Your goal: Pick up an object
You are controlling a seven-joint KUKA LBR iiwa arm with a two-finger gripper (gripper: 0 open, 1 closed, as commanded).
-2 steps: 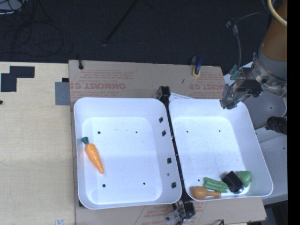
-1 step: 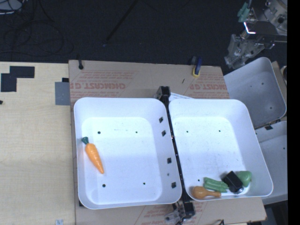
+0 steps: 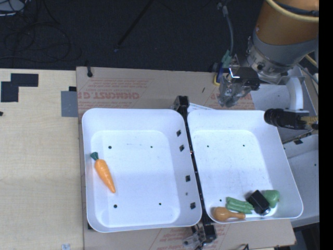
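Observation:
An orange toy carrot [image 3: 104, 174] with a green top lies near the left wall of the left bin [image 3: 132, 120]. In the right bin [image 3: 237, 120], at its front right corner, lie a green pea pod [image 3: 239, 205], a black block [image 3: 258, 201], a green rounded piece [image 3: 271, 196] and an orange pear-shaped toy [image 3: 227, 214]. My gripper [image 3: 229, 97] hangs above the back edge of the right bin, far from all these objects, with nothing seen between its fingers.
The two white bins sit on a cardboard sheet [image 3: 135, 87] on the bench. A black clamp strip [image 3: 186, 155] runs between the bins. A black cylinder [image 3: 283, 119] sticks out to the right of the right bin.

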